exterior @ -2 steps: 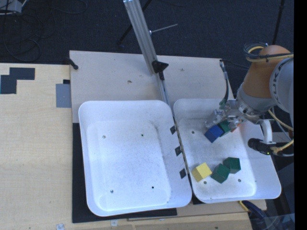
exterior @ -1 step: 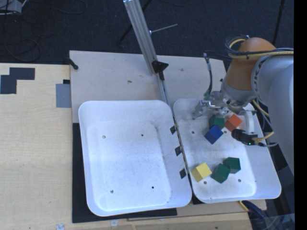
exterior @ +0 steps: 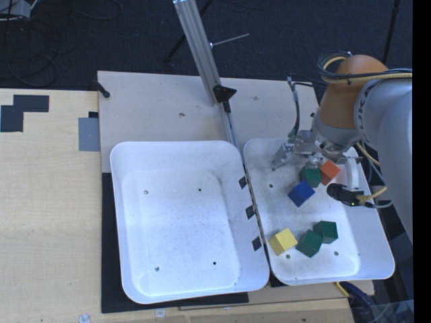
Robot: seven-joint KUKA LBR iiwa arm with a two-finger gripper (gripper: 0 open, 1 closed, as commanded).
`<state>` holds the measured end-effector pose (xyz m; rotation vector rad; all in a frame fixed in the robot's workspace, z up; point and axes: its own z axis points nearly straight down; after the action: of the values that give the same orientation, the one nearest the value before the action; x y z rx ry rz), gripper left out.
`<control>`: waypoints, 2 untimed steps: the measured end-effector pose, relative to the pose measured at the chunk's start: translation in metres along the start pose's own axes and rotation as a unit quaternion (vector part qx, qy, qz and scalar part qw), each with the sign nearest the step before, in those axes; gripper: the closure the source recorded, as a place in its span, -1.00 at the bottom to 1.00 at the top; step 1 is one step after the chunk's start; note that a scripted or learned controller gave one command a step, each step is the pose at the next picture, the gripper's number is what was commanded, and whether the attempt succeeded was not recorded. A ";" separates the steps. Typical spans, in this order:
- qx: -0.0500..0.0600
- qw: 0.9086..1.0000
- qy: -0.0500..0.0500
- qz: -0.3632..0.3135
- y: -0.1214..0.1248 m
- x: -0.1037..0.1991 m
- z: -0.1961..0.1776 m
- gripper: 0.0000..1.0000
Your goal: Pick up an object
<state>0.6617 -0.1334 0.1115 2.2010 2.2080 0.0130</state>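
Observation:
Several small blocks lie in the right bin (exterior: 350,264). A green block (exterior: 311,176) and an orange block (exterior: 330,171) sit side by side near the bin's far end, with a blue block (exterior: 301,194) just in front of them. Nearer the front are a yellow block (exterior: 283,241) and two dark green blocks (exterior: 309,243) (exterior: 326,231). My gripper (exterior: 301,155) hangs low over the far part of the right bin, right above the green and orange blocks. The wrist hides how it meets them.
The left bin (exterior: 135,160) stands beside the right one, with black clips (exterior: 250,211) along their shared edge. A slanted aluminium post (exterior: 202,52) rises behind the bins. A black cable (exterior: 350,195) loops from the arm over the right bin's far-right side.

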 end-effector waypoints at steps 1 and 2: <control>0.007 1.000 0.005 0.000 -0.010 0.002 0.010 -1.00; 0.012 1.000 0.005 0.003 -0.059 0.015 0.018 -1.00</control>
<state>0.6026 -0.1185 0.0916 2.2244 2.2175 -0.0019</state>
